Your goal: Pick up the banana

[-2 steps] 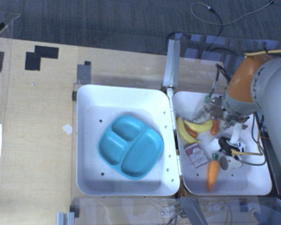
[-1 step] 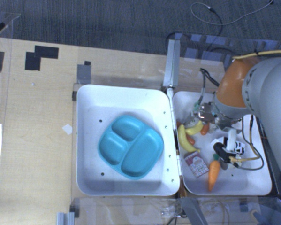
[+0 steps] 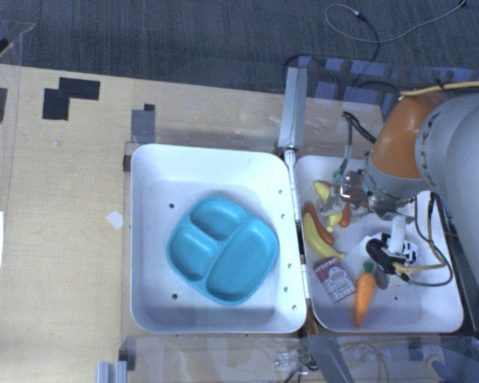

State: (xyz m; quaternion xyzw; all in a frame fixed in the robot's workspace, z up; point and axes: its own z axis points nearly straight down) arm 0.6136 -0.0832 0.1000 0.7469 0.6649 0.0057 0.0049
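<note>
The banana (image 3: pixel 318 239) is yellow, curved and short, and it lies in the right bin (image 3: pixel 425 316) near its left wall. The gripper (image 3: pixel 347 192) hangs just above it; I cannot tell its state.

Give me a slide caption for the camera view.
Tool above the right bin near the banana.

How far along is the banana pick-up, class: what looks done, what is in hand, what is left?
Done: the arm has reached over the right bin, where its gripper sits near the upper left corner. In hand: nothing that I can confirm; the banana lies on the bin floor beside the carrot. Left: closing on the banana and lifting it.
</note>
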